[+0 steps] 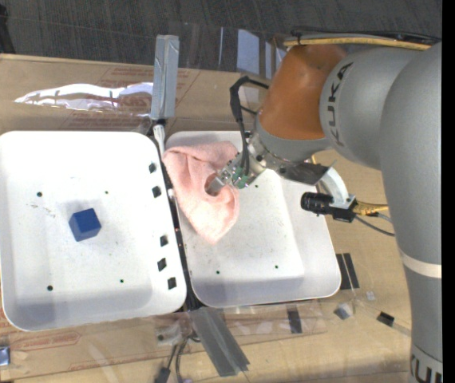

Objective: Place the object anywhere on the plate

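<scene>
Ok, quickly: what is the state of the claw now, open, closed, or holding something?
Claw: down on the pink cloth in the right bin; open or closed cannot be told.

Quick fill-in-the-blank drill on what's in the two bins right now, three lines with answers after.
1. The small cube in the left bin is ____ in colour.
2. The pink cloth lies in the ____ bin.
3. The claw sits over the ____.
Missing words: blue; right; cloth.
</scene>
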